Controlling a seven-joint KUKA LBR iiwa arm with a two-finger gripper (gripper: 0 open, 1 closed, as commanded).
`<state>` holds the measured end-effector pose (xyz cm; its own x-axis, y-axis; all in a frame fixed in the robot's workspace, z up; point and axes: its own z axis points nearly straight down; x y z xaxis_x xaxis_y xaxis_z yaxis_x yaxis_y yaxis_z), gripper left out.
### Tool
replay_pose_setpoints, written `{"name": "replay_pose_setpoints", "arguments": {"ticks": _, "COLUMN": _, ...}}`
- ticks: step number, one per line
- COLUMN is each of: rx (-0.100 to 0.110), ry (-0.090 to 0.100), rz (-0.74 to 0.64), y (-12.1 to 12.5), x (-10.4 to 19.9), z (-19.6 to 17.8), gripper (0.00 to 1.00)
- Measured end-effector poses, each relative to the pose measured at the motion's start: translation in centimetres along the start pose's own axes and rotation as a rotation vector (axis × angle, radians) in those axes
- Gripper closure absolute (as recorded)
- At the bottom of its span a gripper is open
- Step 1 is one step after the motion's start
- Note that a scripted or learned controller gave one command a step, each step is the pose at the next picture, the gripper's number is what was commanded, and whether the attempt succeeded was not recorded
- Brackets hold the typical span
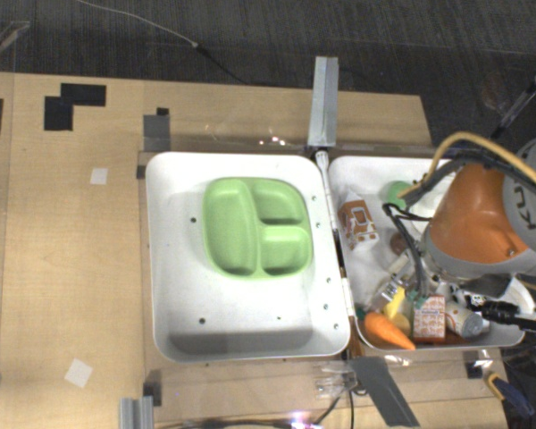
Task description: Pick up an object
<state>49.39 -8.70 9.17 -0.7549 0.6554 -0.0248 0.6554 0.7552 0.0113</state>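
You'll want to go straight down on one item; the carrot (389, 331) looks easiest in that cluttered right bin (357, 181). Can't tell what the gripper (411, 284) is doing.

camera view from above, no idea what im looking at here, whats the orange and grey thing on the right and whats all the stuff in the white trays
The orange and grey thing is a robot arm reaching in from the right. A single camera fixed above the bench looks down at a slant. The wooden bench carries two shallow white bins side by side. The left bin holds a green divided plate. The right bin holds a jumble of small things: a toy carrot, a small red and white packet, a brown and white item, something green mostly hidden by the arm, and others too cluttered to name. The arm's gripper end is down among that clutter, but I cannot tell whether it holds anything.
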Motion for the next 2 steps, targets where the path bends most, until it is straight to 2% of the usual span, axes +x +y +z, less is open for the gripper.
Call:
{"name": "replay_pose_setpoints", "arguments": {"ticks": 1, "rx": -0.002, "ry": 0.001, "rz": 0.019, "y": 0.05, "x": 0.03, "z": 0.0, "gripper": 0.0}}
{"name": "replay_pose_setpoints", "arguments": {"ticks": 2, "rx": -0.005, "ry": 0.006, "rz": 0.18, "y": 0.06, "x": -0.04, "z": -0.01, "gripper": 0.0}}
